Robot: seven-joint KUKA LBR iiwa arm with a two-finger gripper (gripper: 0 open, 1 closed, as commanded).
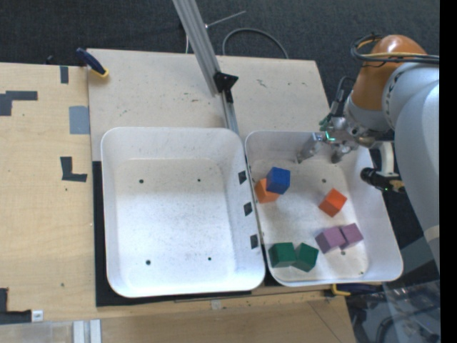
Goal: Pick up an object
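Observation:
The right bin (391, 257) holds several small blocks. A blue cube (279, 179) leans on an orange block (263, 191) near the bin's left wall. Another orange cube (332, 202) lies mid-bin. Two purple blocks (339, 237) and two green blocks (293, 255) sit toward the front. My gripper (320, 152) hangs over the bin's far end, above and to the right of the blue cube, apart from every block. Its fingers (305, 153) stand open with nothing between them.
The left bin (114, 191) sits beside the right one, their rims touching. A slanted metal pole (198, 38) crosses the back and ends at the bins' shared far corner. A blue and yellow tool (93, 61) and a black cable (251, 36) lie behind.

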